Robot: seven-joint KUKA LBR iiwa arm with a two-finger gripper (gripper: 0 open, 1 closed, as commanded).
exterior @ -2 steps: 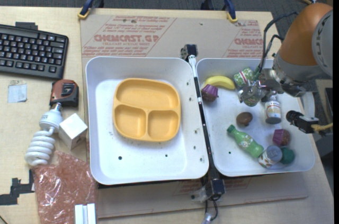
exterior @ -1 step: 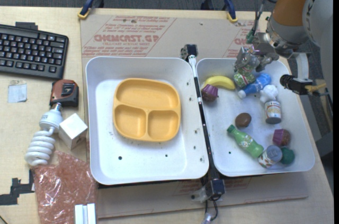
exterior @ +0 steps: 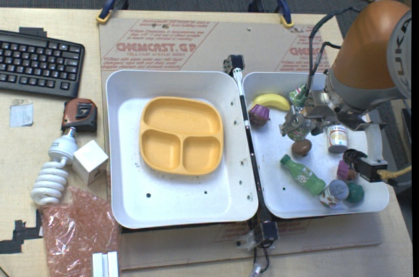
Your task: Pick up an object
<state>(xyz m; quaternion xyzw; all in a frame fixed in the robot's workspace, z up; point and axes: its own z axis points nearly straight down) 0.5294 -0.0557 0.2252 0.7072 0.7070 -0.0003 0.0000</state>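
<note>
My gripper (exterior: 298,127) hangs low over the middle of the right bin (exterior: 275,200), reaching in from the right. Just below it lies a small brown round object (exterior: 301,148), close to the gripper; contact is unclear. A yellow banana (exterior: 272,101) and a purple object (exterior: 259,114) lie to its left at the back. A green bottle (exterior: 303,175) lies on its side towards the front. A small can (exterior: 338,137) stands to the right of the gripper. A magenta piece (exterior: 345,171), a teal piece (exterior: 354,194) and a grey-blue cap (exterior: 337,189) crowd the front right corner.
The left bin (exterior: 124,203) holds a yellow divided plate (exterior: 182,136). Left of the bins on the bench are a keyboard (exterior: 39,63), a tape measure (exterior: 80,115), a spiral light bulb (exterior: 54,171), a white cube (exterior: 90,161) and a plastic bag (exterior: 78,230).
</note>
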